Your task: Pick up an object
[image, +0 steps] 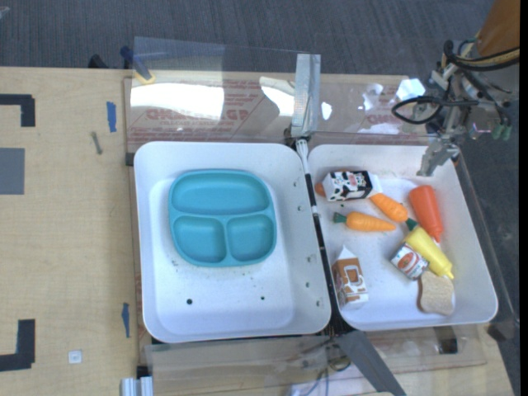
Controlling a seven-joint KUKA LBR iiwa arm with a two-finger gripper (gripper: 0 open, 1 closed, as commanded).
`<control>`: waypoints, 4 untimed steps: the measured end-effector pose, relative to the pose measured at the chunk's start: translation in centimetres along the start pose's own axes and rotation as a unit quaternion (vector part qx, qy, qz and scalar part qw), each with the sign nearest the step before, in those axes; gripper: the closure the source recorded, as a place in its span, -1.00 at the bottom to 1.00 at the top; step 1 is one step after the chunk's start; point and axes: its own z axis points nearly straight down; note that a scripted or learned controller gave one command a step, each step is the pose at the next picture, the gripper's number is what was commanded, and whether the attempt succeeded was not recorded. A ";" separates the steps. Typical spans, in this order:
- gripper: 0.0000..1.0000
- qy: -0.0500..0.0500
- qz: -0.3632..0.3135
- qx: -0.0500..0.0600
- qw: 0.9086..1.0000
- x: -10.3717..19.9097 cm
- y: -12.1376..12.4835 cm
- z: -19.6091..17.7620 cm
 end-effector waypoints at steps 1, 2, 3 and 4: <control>-1.00 -0.002 0.082 0.001 0.997 2.0 -2.0 15.7; -1.00 0.000 0.103 0.001 0.995 3.8 3.2 16.8; -1.00 0.000 0.196 0.001 0.981 9.6 -1.2 16.7; -1.00 -0.001 0.193 0.000 0.981 17.0 -0.9 16.6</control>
